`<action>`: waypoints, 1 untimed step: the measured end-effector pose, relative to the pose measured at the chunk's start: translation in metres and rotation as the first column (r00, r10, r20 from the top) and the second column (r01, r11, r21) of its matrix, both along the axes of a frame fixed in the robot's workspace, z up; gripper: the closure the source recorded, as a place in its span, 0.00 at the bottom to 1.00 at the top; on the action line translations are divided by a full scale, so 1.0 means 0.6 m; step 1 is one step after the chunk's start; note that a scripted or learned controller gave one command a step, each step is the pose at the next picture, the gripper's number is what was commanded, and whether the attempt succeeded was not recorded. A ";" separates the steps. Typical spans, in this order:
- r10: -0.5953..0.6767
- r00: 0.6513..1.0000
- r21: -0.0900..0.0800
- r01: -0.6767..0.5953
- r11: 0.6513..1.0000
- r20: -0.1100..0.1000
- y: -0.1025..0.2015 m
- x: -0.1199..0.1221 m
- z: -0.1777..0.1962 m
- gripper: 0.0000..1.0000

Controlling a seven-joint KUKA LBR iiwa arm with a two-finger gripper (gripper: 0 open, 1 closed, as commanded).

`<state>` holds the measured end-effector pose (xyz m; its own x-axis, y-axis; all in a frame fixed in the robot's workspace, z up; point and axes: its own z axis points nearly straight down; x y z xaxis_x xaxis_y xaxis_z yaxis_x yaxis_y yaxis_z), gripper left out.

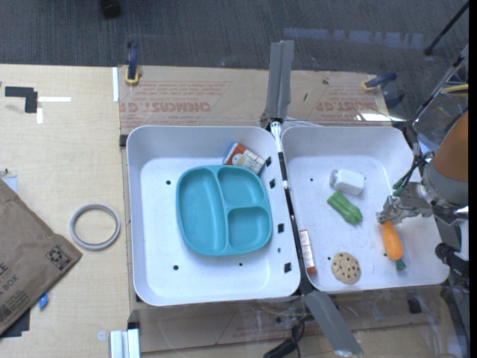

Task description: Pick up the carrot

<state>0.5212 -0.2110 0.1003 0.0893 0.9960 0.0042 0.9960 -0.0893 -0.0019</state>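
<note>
The orange carrot [393,243] with a small green tip lies in the right bin [369,146], near its right wall, pointing toward the front. My gripper [388,215] hangs just behind the carrot's far end, close above the bin floor. The arm comes in from the right edge.
The right bin also holds a green pickle-like piece [345,207], a white block [347,180] and a round cookie [345,267]. The left bin [149,222] holds a teal divided plate [223,209] and a small snack packet [244,156]. A tape ring [95,224] lies on the bench at left.
</note>
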 end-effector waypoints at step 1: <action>0.070 0.998 -0.005 -0.070 0.998 0.001 0.115 0.041 0.160 1.00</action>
